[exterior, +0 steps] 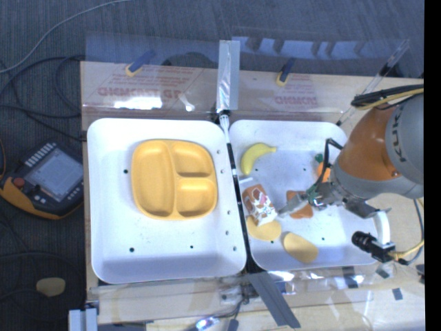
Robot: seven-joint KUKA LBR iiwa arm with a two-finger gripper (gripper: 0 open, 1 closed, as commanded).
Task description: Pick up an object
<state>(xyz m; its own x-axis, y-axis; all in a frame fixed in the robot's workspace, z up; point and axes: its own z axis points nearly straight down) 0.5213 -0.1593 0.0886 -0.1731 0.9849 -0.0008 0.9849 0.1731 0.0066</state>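
Reaching low into the right bin (324, 133), the gripper (298, 202) sits beside an orange-brown piece (302, 212); its grip state I cannot tell. Judged step: closing in for a grasp, which next calls for seating squarely over that piece.

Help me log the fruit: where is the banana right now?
The banana lies in the right bin, near its upper left corner, just above the small snack packet and beside the divider between bins.

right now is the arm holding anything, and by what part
Cannot be told. The gripper is low in the right bin, right beside an orange-brown piece, but the view is too small to show anything between its jaws.
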